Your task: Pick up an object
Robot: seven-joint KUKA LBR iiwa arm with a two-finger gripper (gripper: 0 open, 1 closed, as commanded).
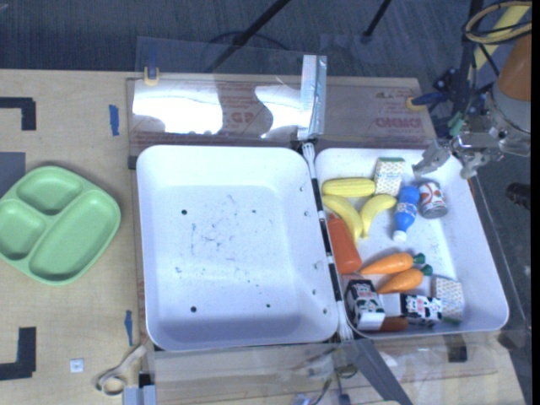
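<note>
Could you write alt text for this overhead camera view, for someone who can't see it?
A robot's end effector hovers over the upper right of the right bin, which holds bananas, carrots, a small bottle, a can and small cartons. Beside it sits the left bin, and a green divided plate lies at far left.

End effector [449, 160] above right bin [494, 289], near can [432, 198].

Two shallow white plastic bins [228, 175] looked smooth, slightly glossy. Pale wooden bench top [67, 125] appeared matt. Green plastic divided plate [55, 224] had satin sheen. Yellow plastic bananas [350, 189] glossy. Clear plastic panel [219, 78] reflected glare.
</note>
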